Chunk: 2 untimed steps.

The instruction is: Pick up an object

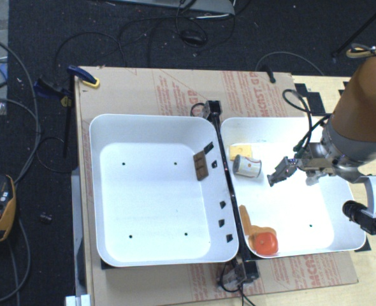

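One small grey cup lying at gripper's nine o'clock, looking light, rigid; gripper hovering, opening unclear; pinching rim advised.

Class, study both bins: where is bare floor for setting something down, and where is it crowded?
The left bin is bare apart from a brown block by its right wall. In the right bin, the stretch below the gripper is free. The yellow piece, grey cup and orange object crowd its left side.
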Each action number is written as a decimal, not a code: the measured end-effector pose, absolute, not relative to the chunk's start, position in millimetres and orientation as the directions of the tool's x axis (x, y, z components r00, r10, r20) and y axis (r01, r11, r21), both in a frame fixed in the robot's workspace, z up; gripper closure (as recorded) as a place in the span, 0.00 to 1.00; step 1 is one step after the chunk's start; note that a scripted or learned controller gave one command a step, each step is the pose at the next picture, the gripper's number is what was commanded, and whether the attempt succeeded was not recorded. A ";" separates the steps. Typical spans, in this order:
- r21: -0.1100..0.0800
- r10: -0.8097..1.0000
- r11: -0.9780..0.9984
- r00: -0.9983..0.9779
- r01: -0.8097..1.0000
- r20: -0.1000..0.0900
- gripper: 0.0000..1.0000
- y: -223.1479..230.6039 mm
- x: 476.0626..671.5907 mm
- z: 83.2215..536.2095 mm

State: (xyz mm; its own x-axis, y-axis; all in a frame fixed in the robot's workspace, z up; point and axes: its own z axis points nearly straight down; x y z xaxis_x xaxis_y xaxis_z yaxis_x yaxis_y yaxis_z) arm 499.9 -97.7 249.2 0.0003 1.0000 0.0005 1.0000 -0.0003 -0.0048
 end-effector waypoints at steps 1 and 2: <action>0.000 1.000 0.000 0.000 1.000 0.000 0.00 -97.6 500.8 251.0; -0.005 1.000 0.001 -0.001 1.000 0.001 0.00 -88.7 504.7 195.8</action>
State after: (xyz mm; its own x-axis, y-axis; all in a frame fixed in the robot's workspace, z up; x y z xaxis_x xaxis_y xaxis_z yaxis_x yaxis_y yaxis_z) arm 504.7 -88.7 195.8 -0.0007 1.0000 0.0006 1.0000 0.0007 -0.0049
